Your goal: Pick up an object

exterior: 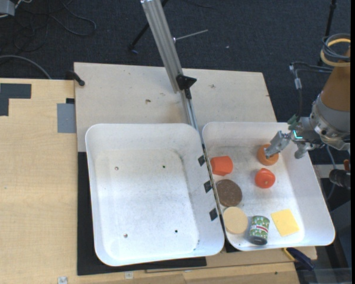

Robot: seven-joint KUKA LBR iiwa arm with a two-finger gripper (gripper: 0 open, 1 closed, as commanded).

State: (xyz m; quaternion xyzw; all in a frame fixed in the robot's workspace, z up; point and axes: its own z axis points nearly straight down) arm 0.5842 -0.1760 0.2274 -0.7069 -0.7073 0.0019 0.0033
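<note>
right bin (319, 185) with orange cup (222, 165), brown disc (229, 192), can (259, 229)

Six small objects (265, 178) in right bin (319, 206)

This is a robotics lab, not a home or a shop. A bare plywood worktop (225, 87) stands on dark carpet (254, 28), where loose black cables (23, 16) trail across the floor. An aluminium extrusion post (163, 40) rises at a slant from the board, clamped with a black bracket (185, 83). Two shallow white bins (106, 141) sit side by side on a black mat (86, 218), fixed together with small black clips (207, 186). A grey and orange industrial arm (334, 99) reaches in from the right, with coiled yellow cable (336, 43) hanging behind it. Grey tape patches (65, 117) mark the pale wooden surface (29, 188) to the left.
</note>
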